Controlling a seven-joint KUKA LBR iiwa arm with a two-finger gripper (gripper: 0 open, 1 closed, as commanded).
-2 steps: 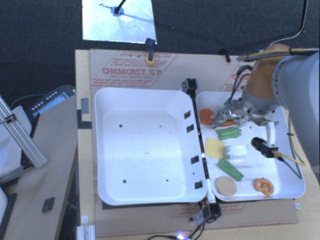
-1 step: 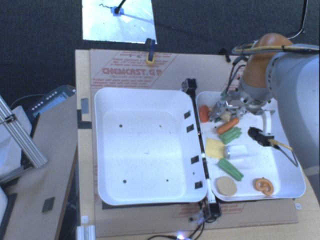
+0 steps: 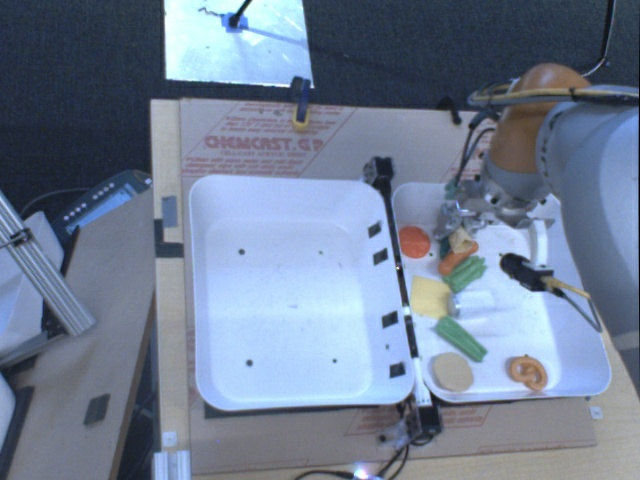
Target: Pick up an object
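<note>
The gripper (image 3: 462, 226) sits low over the far part of the right bin (image 3: 580, 363), among a pale piece (image 3: 462, 240) and an orange piece (image 3: 456, 262); its state I cannot tell. Nearer in that bin lie a red tomato (image 3: 414, 240), yellow wedge (image 3: 430, 296), green pods (image 3: 460, 337), tan disc (image 3: 452, 372) and pretzel (image 3: 527, 370). Beside it, the left bin (image 3: 215, 218) offers open floor.

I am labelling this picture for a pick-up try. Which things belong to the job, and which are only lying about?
For the job: gripper; right bin with red ball, yellow block, green pod, tan disc, pretzel.

Lying about: left bin, cardboard sheet, metal plate.
</note>
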